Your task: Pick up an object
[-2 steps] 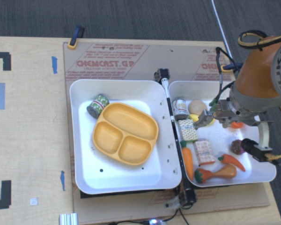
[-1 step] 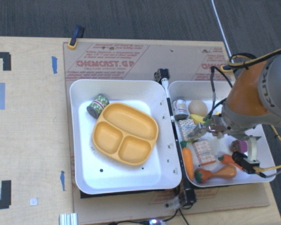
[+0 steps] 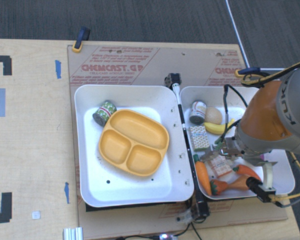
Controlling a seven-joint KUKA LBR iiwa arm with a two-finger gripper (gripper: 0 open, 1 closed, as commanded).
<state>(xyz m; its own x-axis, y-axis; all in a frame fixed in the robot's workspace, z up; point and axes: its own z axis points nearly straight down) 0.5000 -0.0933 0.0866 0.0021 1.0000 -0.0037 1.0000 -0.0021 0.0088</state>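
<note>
The arm's gripper (image 3: 221, 153) sits low in the right bin (image 3: 289, 180), over a small packet (image 3: 221, 168) among toy carrots (image 3: 202, 176), a banana (image 3: 216, 128), a can (image 3: 197, 112) and a checked packet (image 3: 199, 137). Whether the jaws are apart or together cannot be told. The packet looks light, thin and probably slippery; pinching across its short edges seems soundest. The left bin (image 3: 85, 134) holds a yellow divided plate (image 3: 134, 142).

A robotics lab — taped bench (image 3: 30, 134), clamped board (image 3: 140, 64), two white bins (image 3: 85, 134) — cables trailing.
</note>
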